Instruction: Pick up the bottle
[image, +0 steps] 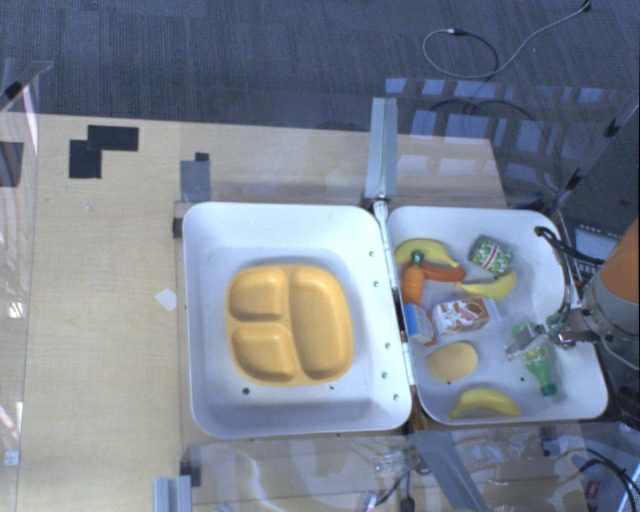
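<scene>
Right bin (585, 405), near its outer wall: your arm (615, 285) is reaching in from the side and hanging low over the bottle (541, 370). The fingers (520, 347) are sitting right at the bottle's upper end, touching or nearly touching it. Whether they are spread or pinching is lost in glare and metal, so you cannot tell from here.

- The bottle is lying flat, green and see-through, running away from the fingers toward the bin's near wall, cap end farthest from them.
- It is probably lying that way because it was tipped in with the rest, so a grasp across its body looks likelier to hold than one at the end.
- Just beyond the fingers, toward the divider: a red-and-white pouch (461, 316) and a tan potato-like piece (452, 361).
- A banana (484, 403) is lying near the bottle's cap end (close enough to get nudged).
- Farther past the fingers, the left bin (200, 300) is carrying a yellow divided tray (291, 322).

Judgement: grasp not confirmed; nothing is showing the bottle lifted.
</scene>
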